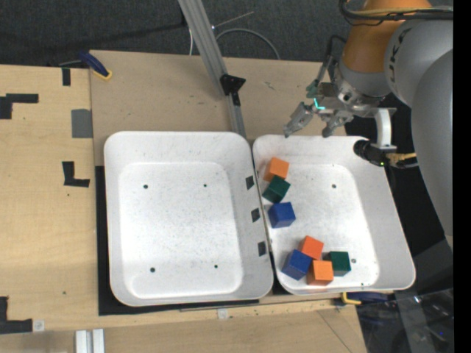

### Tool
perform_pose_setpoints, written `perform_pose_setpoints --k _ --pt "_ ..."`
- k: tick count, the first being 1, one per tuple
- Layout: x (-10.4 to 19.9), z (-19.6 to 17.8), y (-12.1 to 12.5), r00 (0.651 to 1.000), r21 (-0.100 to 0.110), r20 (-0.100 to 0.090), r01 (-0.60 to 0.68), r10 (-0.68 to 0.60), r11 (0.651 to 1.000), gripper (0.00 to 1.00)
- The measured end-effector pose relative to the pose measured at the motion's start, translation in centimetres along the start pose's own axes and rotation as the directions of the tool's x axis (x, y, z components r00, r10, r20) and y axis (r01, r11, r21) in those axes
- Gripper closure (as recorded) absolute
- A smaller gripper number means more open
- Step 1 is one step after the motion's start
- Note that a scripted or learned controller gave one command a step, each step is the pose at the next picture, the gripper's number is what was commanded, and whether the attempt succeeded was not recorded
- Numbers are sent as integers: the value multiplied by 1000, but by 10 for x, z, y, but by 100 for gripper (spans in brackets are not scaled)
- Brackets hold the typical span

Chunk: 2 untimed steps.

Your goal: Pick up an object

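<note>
Seven small blocks lie in the right bin [368, 197], none of them lifted. Three run in a line near its left wall: an orange block [278, 168] at the top, a green block [277, 190] touching it below, then a blue block [282, 215] just beneath. Four more huddle near the bottom edge: a second orange block [312, 247], a second blue block [297, 264], a third orange block [321, 271] and a second green block [339, 262], partly overlapping, so their edges are hard to separate. The gripper [315, 123] hangs above the bin's top rim, its jaws apart with nothing between them, though they look small and slightly blurred. The left bin [176, 219] sits alongside on the worktop [44, 219]. The arm [412, 43] is cut off at the right.
</note>
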<state>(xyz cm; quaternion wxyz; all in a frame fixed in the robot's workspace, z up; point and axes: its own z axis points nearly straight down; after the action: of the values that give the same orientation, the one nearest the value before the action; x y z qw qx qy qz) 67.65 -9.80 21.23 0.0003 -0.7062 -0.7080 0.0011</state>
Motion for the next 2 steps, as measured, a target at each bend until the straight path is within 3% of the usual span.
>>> perform_pose_setpoints --k 2 --pt "6 108 0 1000 8 0 -1 1 1000 0"
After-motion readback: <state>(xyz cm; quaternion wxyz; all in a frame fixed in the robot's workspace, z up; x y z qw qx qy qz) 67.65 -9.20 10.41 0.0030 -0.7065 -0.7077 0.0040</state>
